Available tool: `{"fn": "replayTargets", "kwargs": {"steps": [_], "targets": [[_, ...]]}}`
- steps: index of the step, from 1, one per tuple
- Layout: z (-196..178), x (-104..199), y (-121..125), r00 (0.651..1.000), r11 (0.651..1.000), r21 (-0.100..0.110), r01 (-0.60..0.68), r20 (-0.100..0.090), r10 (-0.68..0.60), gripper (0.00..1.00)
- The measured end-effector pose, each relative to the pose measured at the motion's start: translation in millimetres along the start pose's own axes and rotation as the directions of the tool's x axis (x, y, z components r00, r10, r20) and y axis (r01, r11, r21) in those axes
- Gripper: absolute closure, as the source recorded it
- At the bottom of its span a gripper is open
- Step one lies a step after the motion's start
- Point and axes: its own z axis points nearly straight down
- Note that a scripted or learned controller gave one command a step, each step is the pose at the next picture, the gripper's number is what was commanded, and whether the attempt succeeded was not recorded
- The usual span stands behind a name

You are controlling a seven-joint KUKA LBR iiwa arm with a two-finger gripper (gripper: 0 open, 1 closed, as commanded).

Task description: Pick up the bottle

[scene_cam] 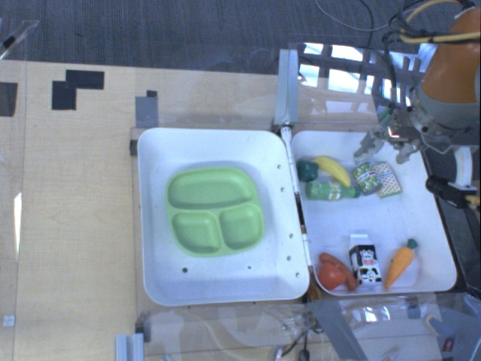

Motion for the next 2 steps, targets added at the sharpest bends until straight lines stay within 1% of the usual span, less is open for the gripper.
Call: {"fn": "replayTargets", "kwargs": {"steps": [1, 2], "targets": [[-56.4, 21.2, -20.6, 0.982, 0.982, -0.001, -0.188, 0.0, 0.188, 0.0], [51.8, 102.2, -46.3, 0.955, 0.955, 0.003, -0.297, 0.0, 0.297, 0.0]]}}
